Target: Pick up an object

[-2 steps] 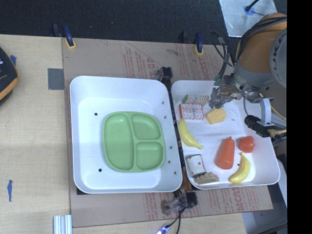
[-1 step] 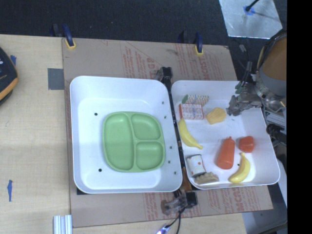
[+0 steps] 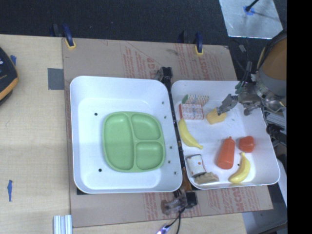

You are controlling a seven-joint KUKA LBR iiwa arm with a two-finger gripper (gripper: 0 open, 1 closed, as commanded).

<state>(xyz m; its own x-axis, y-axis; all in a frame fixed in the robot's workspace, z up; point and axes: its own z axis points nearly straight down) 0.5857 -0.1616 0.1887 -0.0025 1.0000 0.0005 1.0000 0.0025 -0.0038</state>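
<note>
— Where the right bin (image 3: 273, 177) runs toward its far side, what do we see at the jaws?

— We see the gripper (image 3: 225, 106) reaching in from the right, its tip touching or just above a yellow wedge (image 3: 215, 116) in the far part of that bin. Whether the jaws are open, closed or gripping the wedge, we cannot tell; the metal there is too small and dark to read.

— And around the wedge?

— Just left of it we see a red-and-white packet (image 3: 191, 112), with a second patterned packet (image 3: 196, 99) just beyond it. Nearer to us, along the bin's left wall, lies a yellow banana (image 3: 187, 135). Near the bin's near edge we find a small white box (image 3: 196, 165) and a tan flat piece (image 3: 206, 178) just in front of it.

— The right half?

— An orange-red bottle (image 3: 225, 153), a small red item (image 3: 246, 144) just to its right, and another banana (image 3: 241, 169) near the corner.

— Further out?

— The left bin (image 3: 83, 96) holds a green divided tray (image 3: 133, 141). Both bins sit on brown cardboard (image 3: 126, 57) clamped to the desk (image 3: 29, 145), and a yellow-and-black device (image 3: 7, 74) lies at the far left edge.
</note>
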